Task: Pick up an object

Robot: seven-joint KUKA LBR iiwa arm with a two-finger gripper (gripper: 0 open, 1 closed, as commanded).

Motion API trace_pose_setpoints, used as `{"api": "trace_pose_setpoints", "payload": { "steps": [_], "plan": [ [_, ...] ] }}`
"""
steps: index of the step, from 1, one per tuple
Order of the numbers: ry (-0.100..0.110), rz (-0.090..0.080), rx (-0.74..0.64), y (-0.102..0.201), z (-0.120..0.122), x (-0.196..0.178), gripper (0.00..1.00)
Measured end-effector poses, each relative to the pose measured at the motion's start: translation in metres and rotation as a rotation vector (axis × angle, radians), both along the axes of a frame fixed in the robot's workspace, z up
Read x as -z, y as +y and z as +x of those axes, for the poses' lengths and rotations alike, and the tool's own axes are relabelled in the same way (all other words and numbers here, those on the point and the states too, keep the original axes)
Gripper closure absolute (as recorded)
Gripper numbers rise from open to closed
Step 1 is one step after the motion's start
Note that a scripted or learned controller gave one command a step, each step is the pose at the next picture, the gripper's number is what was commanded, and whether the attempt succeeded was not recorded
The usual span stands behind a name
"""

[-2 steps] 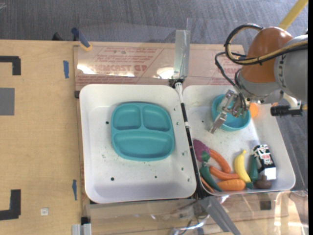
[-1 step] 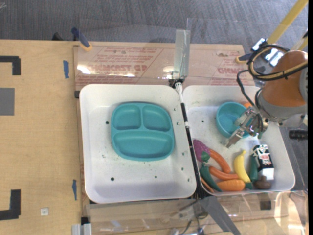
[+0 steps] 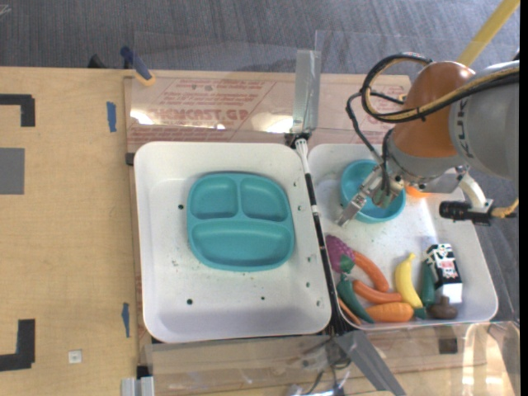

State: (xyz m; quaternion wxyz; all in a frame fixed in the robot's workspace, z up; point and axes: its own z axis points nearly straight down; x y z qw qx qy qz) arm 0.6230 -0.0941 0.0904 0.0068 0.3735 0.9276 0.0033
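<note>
My gripper (image 3: 356, 204) hangs over the right bin (image 3: 478, 254), at the left rim of a small teal bowl (image 3: 381, 210) in the bin's far part. Its grey fingers (image 3: 345, 214) point down and to the left, a little apart, and I see nothing held between them. Toys lie along the near side of this bin: a purple piece (image 3: 337, 248), orange carrots (image 3: 376, 280), a yellow banana (image 3: 403, 279), a green piece (image 3: 427, 285) and a black-and-white bottle (image 3: 445, 269). The wrist hides part of the bowl's right side.
The left bin (image 3: 157, 246) bears a teal divided plate (image 3: 241, 221). A raised divider (image 3: 316, 221) runs between the two bins. A small orange object (image 3: 417, 191) lies right of the bowl. Bare white floor lies between the bowl and the toys.
</note>
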Motion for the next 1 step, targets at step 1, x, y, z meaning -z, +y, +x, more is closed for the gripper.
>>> {"api": "trace_pose_setpoints", "payload": {
  "steps": [1],
  "plan": [
    [0.003, -0.002, 0.164, -0.0348, -0.0783, 0.0006, 0.0]
  ]
}}
